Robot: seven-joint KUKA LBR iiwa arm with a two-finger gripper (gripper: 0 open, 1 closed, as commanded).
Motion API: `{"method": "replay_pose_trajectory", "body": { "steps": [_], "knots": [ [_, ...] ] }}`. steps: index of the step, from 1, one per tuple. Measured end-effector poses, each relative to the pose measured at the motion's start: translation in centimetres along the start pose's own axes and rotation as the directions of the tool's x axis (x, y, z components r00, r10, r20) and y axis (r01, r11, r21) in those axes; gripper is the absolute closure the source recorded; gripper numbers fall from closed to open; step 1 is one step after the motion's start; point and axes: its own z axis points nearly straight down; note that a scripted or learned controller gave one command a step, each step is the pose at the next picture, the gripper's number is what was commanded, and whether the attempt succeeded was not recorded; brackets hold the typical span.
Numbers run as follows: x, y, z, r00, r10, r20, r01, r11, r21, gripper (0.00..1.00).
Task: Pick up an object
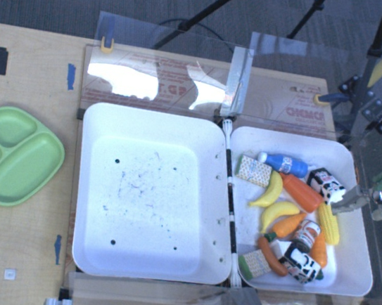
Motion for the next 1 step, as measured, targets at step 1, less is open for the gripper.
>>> {"method": "replay_pose_trajectory", "body": {
  "steps": [1],
  "knots": [
    [-0.96,3.82,9.17,0.993,-0.119,-0.001,0.119,0.993,0.000,0.00]
  ]
}}
